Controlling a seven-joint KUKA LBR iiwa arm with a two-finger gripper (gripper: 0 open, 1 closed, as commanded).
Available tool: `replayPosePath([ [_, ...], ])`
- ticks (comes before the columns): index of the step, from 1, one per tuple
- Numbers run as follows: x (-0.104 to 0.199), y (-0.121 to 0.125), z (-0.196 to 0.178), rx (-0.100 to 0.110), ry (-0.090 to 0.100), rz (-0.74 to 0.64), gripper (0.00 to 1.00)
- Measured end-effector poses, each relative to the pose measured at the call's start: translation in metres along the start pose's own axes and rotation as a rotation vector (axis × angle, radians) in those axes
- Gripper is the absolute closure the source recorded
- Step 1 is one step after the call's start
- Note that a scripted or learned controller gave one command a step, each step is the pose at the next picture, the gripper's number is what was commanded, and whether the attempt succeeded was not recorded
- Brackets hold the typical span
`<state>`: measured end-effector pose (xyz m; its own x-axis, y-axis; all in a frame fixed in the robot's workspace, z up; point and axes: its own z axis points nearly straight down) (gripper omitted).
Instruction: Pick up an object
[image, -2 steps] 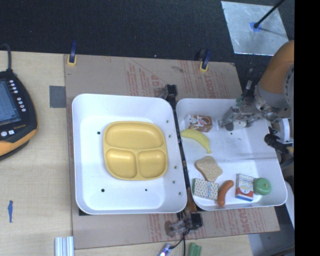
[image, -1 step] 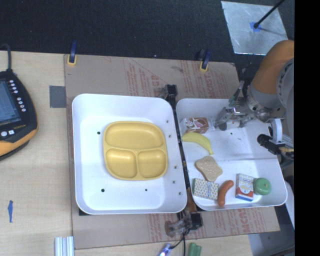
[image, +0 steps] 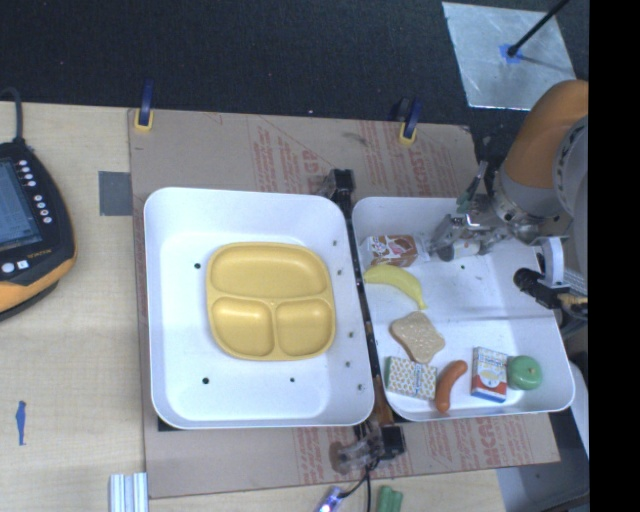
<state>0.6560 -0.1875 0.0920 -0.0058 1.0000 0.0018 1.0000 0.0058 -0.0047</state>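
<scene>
The right bin (image: 470, 300) holds a yellow banana (image: 396, 284), a brown packet (image: 389, 248), a slice of bread (image: 417, 336), a patterned cracker packet (image: 411, 378), an orange sausage (image: 450, 385), a small carton (image: 489, 375) and a green apple (image: 524, 373). My gripper (image: 462, 236) hangs over the bin's far part, right of the brown packet and apart from it. Nothing shows between its fingers.
The left bin (image: 170, 300) holds a yellow divided plate (image: 270, 300). A teach pendant (image: 25, 225) lies at the far left of the bench. Clamps (image: 408, 122) hold the cardboard at the back edge.
</scene>
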Motion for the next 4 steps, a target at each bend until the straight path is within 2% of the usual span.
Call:
replayPosePath([
  [2,0.007,0.000,0.000,0.001,0.000,0.001,0.00],
  [4,-0.009,0.001,0.000,-0.005,-0.002,0.005,0.00],
])
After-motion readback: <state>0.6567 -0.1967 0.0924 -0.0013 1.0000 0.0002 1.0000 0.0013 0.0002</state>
